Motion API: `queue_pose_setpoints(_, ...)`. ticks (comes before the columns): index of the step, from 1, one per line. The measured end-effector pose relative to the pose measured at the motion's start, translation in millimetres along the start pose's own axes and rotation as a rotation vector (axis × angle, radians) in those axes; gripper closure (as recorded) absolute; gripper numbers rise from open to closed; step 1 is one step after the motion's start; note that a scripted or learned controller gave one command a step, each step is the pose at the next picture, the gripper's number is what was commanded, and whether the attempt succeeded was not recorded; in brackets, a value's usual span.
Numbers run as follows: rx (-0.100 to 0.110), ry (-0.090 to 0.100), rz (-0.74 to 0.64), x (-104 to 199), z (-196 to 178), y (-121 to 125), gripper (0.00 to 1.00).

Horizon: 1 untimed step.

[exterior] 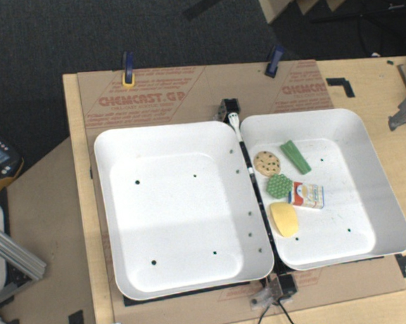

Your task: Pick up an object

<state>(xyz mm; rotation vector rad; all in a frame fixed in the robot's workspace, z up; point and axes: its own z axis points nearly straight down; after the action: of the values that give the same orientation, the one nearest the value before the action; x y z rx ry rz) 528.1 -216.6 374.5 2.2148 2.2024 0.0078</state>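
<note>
Five small objects sit in the right bin [351, 201], all crowded into its left half, close to the wall it shares with the left bin [172, 210].

The yellow piece [285, 219] is the nearest. It is a smooth rounded lump, with its long axis running near to far and the narrower end pointing far. Just beyond it lies a small packet [307, 195], white with red and blue print. It lies flat with its long axis left to right, and its left end is touching or nearly touching the yellow piece. The green bar [295, 157] is the farthest. It is slim and plain, set on a diagonal from far-left to near-right, and it stands apart from the rest. The round cookie [267, 163], tan with dark chips, lies flat just left of the bar. The knobbly green round thing [278, 186] sits between the cookie and the yellow piece, hard against the packet's left end.

Nothing lies on top of any of them, but the centre wall is tight on their left.

Both bins rest on a brown cardboard sheet [147, 92], which is held at the far edge by two blue clamps [128, 69]. A black bracket [231, 109] sits at the far end of the seam between the bins.

At the right edge, beyond the bin, a grey part of the gripper [403, 113] pokes in, well apart from the objects. I cannot tell whether it is spread or closed.
</note>
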Motion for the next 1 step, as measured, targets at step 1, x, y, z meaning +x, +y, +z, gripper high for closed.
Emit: queue_pose_setpoints(1,-0.006,0.0,-0.005,2.5,-169.5,-47.8,0.0)
